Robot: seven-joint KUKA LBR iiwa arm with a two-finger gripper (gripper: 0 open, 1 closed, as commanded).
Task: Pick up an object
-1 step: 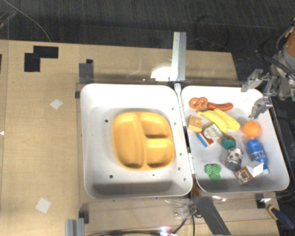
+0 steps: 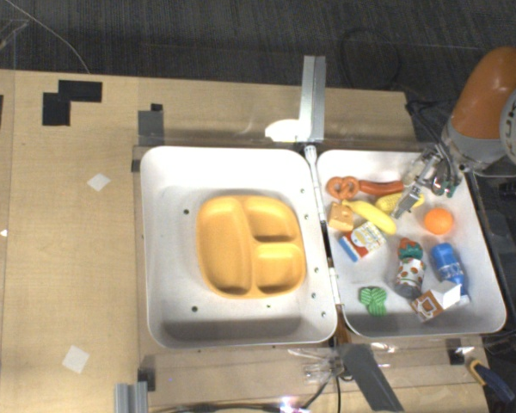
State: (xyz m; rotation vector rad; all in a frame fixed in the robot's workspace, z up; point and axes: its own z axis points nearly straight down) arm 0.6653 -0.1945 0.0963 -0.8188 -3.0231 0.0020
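Two bins: left bin point(image 2: 159, 231) holds one yellow tray point(image 2: 248, 243); right bin point(image 2: 482, 256) about ten toys. Pincer point(image 2: 420, 188), grip unclear, hovers upper right, banana point(image 2: 371, 216) just lower-left.

**Right bin crowded, left bin roomy**

Right bin point(image 2: 490, 304): toys pack its centre; bare floor at four and six o'clock; the pincer point(image 2: 417, 192) crowds twelve o'clock. Left bin point(image 2: 168, 231): yellow tray point(image 2: 248, 243) fills the middle; open margins all round.
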